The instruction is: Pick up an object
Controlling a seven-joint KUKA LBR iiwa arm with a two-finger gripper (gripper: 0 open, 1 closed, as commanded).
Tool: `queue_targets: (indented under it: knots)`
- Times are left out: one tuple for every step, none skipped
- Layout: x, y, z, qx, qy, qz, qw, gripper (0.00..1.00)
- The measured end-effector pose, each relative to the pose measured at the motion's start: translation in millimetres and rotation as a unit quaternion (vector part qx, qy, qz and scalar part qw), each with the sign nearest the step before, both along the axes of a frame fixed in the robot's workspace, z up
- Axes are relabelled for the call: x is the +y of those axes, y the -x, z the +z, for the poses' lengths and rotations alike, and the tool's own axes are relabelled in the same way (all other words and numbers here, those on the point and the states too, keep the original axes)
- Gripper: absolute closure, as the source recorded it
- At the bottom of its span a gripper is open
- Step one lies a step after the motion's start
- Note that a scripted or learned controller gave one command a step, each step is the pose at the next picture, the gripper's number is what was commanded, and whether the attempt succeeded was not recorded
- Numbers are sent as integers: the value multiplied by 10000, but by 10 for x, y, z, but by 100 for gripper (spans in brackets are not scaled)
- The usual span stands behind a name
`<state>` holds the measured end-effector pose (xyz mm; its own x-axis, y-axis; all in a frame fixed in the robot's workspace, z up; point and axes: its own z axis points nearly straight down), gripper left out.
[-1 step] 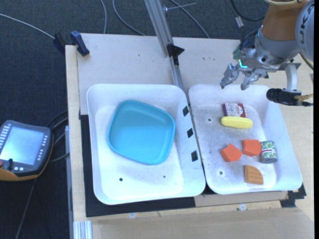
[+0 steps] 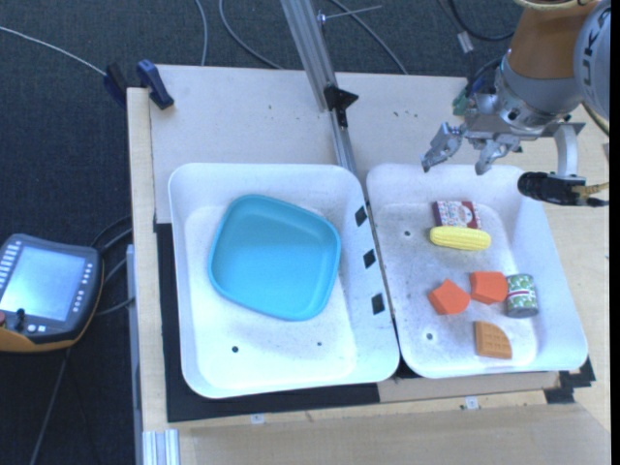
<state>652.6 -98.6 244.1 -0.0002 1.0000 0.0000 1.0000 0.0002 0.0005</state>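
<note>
While nothing is yet held, the corn (image 2: 459, 238) lies in the right bin (image 2: 552, 260), below and just short of the open gripper (image 2: 461, 157).

No object is seen between the spread fingers, which hang above the bin's far rim, so the approach step is judged to be in hand. The corn rests against a red packet (image 2: 455, 213); nearer the camera are found an orange block (image 2: 449, 297), a second orange block (image 2: 489, 287), a can (image 2: 521, 295) touching it, and a brown wedge (image 2: 492, 340). A descent over one piece, with the fingers astride it and clear of its neighbours, would be called for next. A blue plate (image 2: 275, 257) is kept in the left bin (image 2: 194, 356). Both bins are borne by a pale bench (image 2: 242, 114); a pendant (image 2: 44, 289) and cables are seen on dark carpet.
</note>
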Motion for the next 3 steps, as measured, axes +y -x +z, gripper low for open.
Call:
queue_targets:
  knots:
    - [15, 43, -622, 26, -2, 0, 10000, 0]
    - [26, 54, -1254, 28, -2, 1, 10000, 0]
    - [29, 59, -1497, 13, -1, 1, 10000, 0]
